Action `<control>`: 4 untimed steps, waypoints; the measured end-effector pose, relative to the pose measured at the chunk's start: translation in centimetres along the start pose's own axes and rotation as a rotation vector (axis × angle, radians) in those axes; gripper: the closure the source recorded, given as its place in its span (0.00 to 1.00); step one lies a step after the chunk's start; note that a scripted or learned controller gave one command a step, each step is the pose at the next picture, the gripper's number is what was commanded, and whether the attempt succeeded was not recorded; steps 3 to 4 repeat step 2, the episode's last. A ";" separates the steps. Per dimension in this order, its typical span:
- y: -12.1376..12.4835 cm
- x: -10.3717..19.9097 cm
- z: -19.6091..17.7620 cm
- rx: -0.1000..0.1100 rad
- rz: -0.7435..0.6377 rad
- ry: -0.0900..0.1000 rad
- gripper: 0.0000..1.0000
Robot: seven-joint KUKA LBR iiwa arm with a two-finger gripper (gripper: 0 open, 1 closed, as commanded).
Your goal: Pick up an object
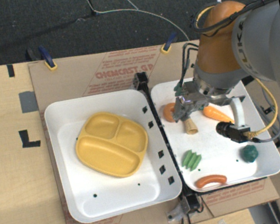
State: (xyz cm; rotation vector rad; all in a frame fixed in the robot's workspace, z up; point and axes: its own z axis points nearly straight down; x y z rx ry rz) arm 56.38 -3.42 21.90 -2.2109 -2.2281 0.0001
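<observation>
my claw hangs low over the right shallow white bin, above a tan cork-like cylinder; i cannot tell its state. i should centre over the cylinder, avoiding the round orange piece. counted: two bins, one yellow divided plate, one orange carrot, one green bundle, one teal ball, one red sausage.

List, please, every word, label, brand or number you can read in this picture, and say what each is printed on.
"CHEMCAST G P": red print, seen upside down, on the brown cardboard sheet under the two bins; the last letters are uncertain.
Smaller red lines beside it on the same sheet: too blurred to read.
Dark lettering on the grey arm: cut off and unreadable.
</observation>
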 end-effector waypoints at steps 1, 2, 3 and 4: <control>0.3 6.1 -0.8 -0.001 -0.001 0.000 1.00; 0.3 12.5 -0.8 0.000 -0.001 0.000 1.00; 0.3 12.5 -0.8 0.000 -0.001 0.000 1.00; 0.3 12.5 -0.8 0.000 -0.001 0.000 1.00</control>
